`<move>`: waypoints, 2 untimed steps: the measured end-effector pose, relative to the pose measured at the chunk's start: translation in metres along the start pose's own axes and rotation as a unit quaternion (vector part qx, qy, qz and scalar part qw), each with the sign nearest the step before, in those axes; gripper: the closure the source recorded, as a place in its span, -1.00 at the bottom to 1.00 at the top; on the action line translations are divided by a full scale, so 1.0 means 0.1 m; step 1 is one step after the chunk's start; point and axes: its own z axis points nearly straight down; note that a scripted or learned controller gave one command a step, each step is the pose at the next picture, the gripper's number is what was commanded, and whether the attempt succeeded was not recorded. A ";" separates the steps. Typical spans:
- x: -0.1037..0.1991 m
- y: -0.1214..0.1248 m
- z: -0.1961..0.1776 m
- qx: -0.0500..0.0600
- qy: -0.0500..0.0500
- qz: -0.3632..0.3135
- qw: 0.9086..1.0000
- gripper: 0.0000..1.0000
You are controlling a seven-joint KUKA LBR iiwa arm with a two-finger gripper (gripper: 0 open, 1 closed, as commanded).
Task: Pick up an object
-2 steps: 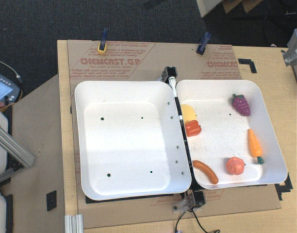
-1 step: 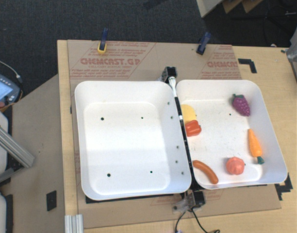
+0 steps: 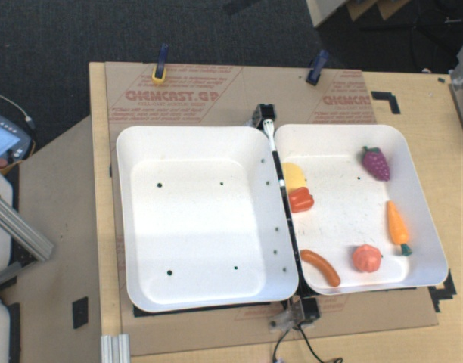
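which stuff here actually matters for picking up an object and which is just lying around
Belongs to the job (candidates in the right white bin):
- purple toy grape bunch
- orange toy carrot
- pink round toy fruit
- orange-red toy sausage
- red toy pepper
- yellow toy piece

Just lying about:
- left white bin
- two blue clamps
- brown cardboard sheet

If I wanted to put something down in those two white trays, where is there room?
The left bin offers a wide bare floor. In the right bin, the middle is free, bordered by the grapes, carrot, tomato, sausage and red pepper. It is crowded by the divider, where the yellow piece touches the pepper.
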 end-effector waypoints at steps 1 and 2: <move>0.00 0.01 -0.11 -0.002 -0.001 0.000 1.000 1.00; 0.00 0.03 -0.21 -0.005 -0.001 0.000 1.000 1.00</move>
